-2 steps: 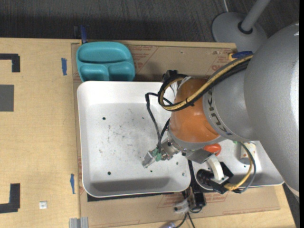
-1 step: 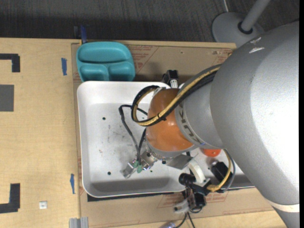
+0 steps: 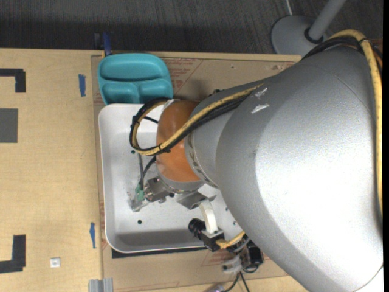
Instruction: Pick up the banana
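Grey arm [image 3: 304, 163] loomed over the white bin [image 3: 115, 163], its gripper [image 3: 143, 196] low inside; whether the fingers were apart or together, I cannot tell. Just beyond the bin's far rim sat a teal tray [image 3: 135, 76].

- Arm [image 3: 304, 163]: smooth grey shell, satin sheen, looks like painted metal.
- Band [image 3: 176, 145]: orange, smooth, slightly glossy.
- Cable [image 3: 182, 129]: yellow-and-black sheath, looks like rubber or plastic.
- Bin [image 3: 118, 181]: white, smooth plastic, soft gloss.
- Tray [image 3: 135, 78]: teal moulded plastic, matt.
- Bench [image 3: 48, 163]: tan, matt, like cardboard or wood board, with blue tape [image 3: 82, 85] strips.
- Floor [image 3: 152, 11]: dark, rough, carpet-like.
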Robot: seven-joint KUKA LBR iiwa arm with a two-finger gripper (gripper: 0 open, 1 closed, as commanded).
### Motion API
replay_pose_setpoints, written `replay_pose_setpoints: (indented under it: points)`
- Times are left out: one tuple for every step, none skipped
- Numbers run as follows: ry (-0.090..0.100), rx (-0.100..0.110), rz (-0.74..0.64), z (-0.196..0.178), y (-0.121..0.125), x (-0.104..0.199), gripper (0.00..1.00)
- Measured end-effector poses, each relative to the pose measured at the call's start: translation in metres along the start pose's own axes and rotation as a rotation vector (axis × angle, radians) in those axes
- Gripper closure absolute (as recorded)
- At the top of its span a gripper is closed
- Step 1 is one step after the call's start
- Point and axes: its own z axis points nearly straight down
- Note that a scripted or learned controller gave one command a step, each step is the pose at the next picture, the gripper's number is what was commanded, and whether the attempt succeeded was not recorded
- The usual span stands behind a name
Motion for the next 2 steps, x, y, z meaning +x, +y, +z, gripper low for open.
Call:
replay_pose_setpoints:
  points:
    - [-0.001,0.004,0.374,-0.027,-0.007,0.006,0.00]
    - [0.000,0.000,0.152,0.000,-0.016,0.019,0.00]
